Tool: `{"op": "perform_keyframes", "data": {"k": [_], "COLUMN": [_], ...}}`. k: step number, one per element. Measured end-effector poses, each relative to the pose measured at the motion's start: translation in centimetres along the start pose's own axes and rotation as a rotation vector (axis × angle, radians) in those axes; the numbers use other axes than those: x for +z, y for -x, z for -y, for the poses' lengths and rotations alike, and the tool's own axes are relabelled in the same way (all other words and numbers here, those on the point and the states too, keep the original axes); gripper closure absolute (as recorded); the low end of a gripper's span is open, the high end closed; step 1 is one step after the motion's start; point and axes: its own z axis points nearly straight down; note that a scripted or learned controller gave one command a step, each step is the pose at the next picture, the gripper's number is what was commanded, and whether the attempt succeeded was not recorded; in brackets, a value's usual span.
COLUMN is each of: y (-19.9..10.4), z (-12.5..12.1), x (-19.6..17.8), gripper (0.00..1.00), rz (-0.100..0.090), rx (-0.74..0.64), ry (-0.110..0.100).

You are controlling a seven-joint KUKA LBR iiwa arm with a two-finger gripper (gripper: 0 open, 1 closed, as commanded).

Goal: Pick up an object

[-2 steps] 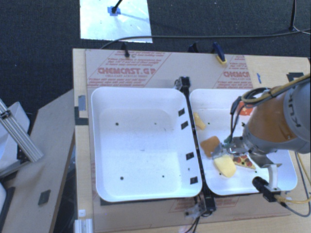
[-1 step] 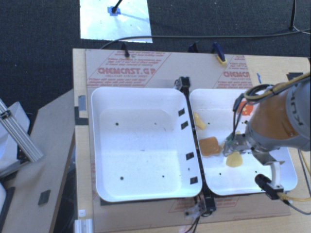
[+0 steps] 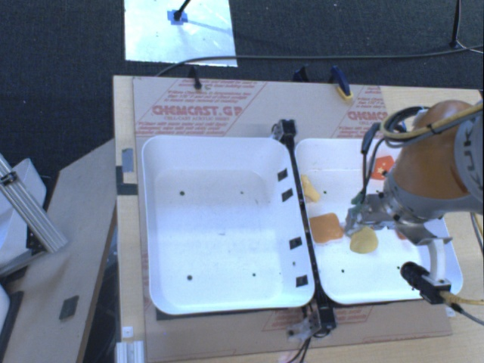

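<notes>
The arm [image 3: 435,165] is grey with a broad orange band above the wrist. Yellow and black cables [image 3: 401,123] loop over it. The gripper [image 3: 357,219] is grey metal.

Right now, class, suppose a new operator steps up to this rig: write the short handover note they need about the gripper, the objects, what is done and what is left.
Gripper: low in the right bin, between the orange piece and the pale yellow lump. Open or shut cannot be told from this view, and nothing is seen held.
Objects: all in the right bin. The orange piece lies near the divider, the yellow lump just right of it, a small yellow piece further back near the divider, and a red-orange piece at the back, partly behind the arm.
Done: the arm has reached the objects.
Left: grasp one and lift it.
</notes>
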Motion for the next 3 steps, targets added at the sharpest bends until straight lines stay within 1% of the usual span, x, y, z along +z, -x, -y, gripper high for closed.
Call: {"op": "perform_keyframes", "data": {"k": [1, 3], "y": [-1.1, -1.6], "z": [0.3, 0.3], "x": [-2.1, -3.5], "gripper": [1.00, 1.00], "rz": [0.001, 0.001], "rx": [0.003, 0.004], "ry": [-0.004, -0.005]}}
